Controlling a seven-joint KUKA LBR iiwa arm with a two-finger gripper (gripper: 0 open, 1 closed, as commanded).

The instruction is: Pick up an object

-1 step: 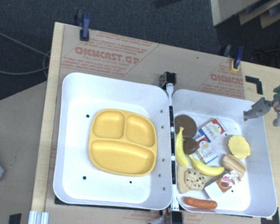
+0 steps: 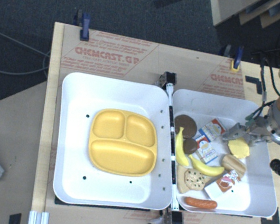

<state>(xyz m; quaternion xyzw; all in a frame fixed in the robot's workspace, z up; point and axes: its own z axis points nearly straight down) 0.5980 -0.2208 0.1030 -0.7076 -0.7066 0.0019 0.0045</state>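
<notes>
Sausage sits at bin front w/ food; we can't tell gripper state, hovering over cheese.

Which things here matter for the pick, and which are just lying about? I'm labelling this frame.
For the pick: gripper, yellow round piece, banana, sausage, cookie, right bin.

Lying about: yellow tray, left bin, blue clamps.

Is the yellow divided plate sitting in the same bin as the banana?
No, the plate lies alone in the left bin, while the banana is in the right bin among the other items.
</notes>
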